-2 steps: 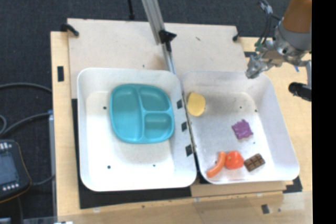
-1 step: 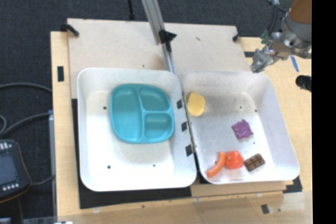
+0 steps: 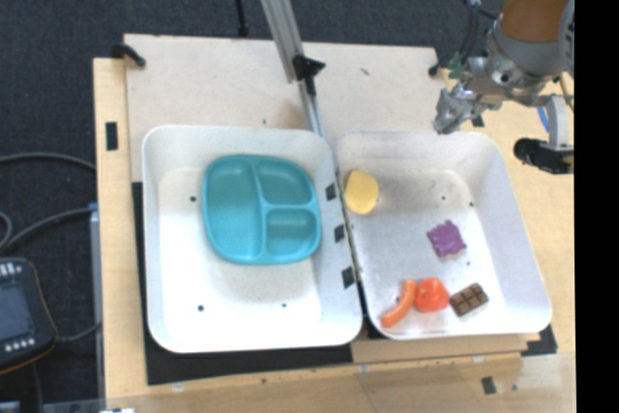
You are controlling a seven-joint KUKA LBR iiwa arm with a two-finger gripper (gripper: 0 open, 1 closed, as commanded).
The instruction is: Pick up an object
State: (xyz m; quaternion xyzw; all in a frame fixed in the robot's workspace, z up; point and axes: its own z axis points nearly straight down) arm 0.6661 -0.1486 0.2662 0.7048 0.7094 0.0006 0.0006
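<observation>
A teal tray (image 3: pixel 261 210) lies in the left bin (image 3: pixel 164 305); the right bin (image 3: pixel 503 179) holds a yellow piece (image 3: pixel 362 192), an orange toy (image 3: pixel 418 298), a purple block (image 3: pixel 446 238) and a brown block (image 3: pixel 468 299). The gripper (image 3: pixel 453 118) hangs above that bin's far rim, apart from everything; whether it is spread or pressed together I cannot tell. This looks like the approach step: next it must pick one piece, move over it and descend.

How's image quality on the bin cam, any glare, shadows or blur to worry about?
Camera view: lighting soft and even, no hard glare on the white bins; faint shadows hug the teal tray and yellow piece; overall slightly soft, so the small brown block lacks detail; the tool near the right bin's far rim is blurred and its fingers can't be resolved.
</observation>
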